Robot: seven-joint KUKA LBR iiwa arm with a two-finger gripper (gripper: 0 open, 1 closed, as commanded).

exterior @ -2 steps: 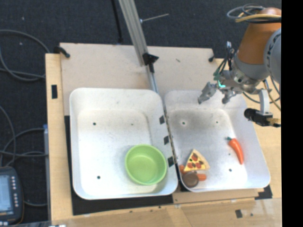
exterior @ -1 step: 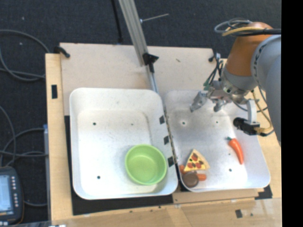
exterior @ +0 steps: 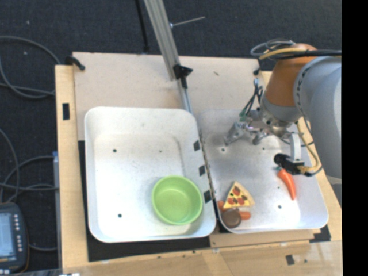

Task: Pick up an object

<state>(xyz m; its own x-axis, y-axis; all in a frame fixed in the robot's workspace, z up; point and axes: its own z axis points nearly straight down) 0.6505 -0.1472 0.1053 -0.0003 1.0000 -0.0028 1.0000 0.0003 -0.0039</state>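
The arm (exterior: 313, 91) is cut off at the view's right, so its upper part is out of sight, and its bulk hides the far right corner of the right bin (exterior: 259, 220). The tool (exterior: 248, 132) is small and blurred among cables — whether it is parted or closed cannot be told. A small brown round object (exterior: 232, 218) at the bin's near wall is too small to name — so is the orange bit (exterior: 245, 215) beside it.

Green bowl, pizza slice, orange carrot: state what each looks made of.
Green bowl: likely plastic, smooth, uniform colour, soft sheen. Pizza slice: probably a moulded plastic toy, flat painted toppings. Orange carrot: likely plastic too, evenly bright; too small to be sure.
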